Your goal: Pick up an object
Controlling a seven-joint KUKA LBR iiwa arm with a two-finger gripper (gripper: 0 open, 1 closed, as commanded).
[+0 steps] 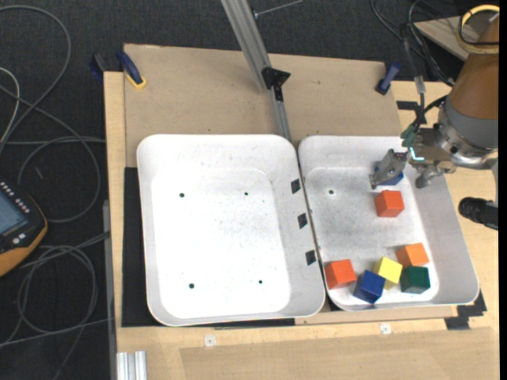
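gripper [390,170] above right bin [444,236] (six blocks [389,203])

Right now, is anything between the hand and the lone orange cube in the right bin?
Nothing visible. The hand hovers just above the lone orange cube; the other cubes cluster at the white right bin's near edge.

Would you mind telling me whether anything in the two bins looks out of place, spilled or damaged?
Nothing stands out. The right bin holds six blocks: an orange block alone near the gripper, and five clustered along the near edge, including a blue block and a green block. None looks damaged or spilled.
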